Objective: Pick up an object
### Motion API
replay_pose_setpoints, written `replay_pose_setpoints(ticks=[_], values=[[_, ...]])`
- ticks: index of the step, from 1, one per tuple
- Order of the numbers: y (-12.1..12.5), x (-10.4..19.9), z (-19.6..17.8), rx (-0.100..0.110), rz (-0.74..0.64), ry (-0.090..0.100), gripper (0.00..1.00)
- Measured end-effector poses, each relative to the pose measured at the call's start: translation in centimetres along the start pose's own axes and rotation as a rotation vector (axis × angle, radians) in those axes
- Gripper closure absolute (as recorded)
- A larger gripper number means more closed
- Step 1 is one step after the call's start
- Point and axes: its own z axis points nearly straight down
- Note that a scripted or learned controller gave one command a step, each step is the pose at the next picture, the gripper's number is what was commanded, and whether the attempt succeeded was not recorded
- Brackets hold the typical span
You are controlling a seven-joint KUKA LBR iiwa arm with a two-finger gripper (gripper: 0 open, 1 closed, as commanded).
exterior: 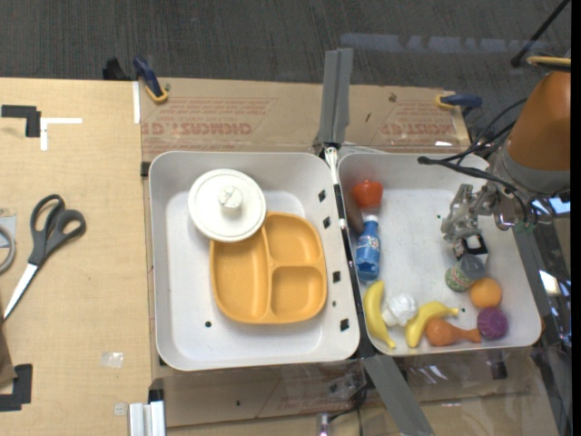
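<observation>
1. Gripper (469, 243) hung low in the right bin (413, 198), near that bin's right wall, its metal fingers pointing down at a small dark and white object (471, 246); whether they were parted or closed, or held that object, could not be told.
2. Just below the gripper sat a small round piece, grey on top and tan below (464, 275), touching an orange ball (487, 292).
3. A purple, bumpy fruit shape (492, 322) lay in the bin's near right corner, beside an orange carrot-like piece (447, 332).
4. Two yellow bananas, one at the near left (377, 313) and one curved (427, 321), flanked a crumpled white item (398, 310).
5. A blue bottle with a white cap (367, 247) lay along the left wall, its label unreadable; a red-orange rounded object (367, 192) sat beyond it.
6. The left bin (172, 271) held a smooth yellow-orange divided tray (269, 268) with three compartments, and a round white lid with a knob (227, 204) overlapping its far left corner.
7. Cardboard (218, 121) lay under the bins' far edge, bearing red print that seemed upside down and was not clearly legible.
8. Black-handled scissors (41, 239) lay on the wooden table (73, 334) near its left edge.
</observation>
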Motion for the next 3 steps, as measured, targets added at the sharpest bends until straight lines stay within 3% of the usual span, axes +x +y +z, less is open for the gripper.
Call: replay_pose_setpoints(ticks=[1, 2, 3], values=[[1.7, -5.1, 1.8, 0.0, 0.264, -0.002, 1.0], [1.6, -5.1, 1.8, 0.001, 0.263, -0.001, 0.0], [-0.8, -0.6, 1.9, 0.001, 0.319, 0.002, 0.0]])
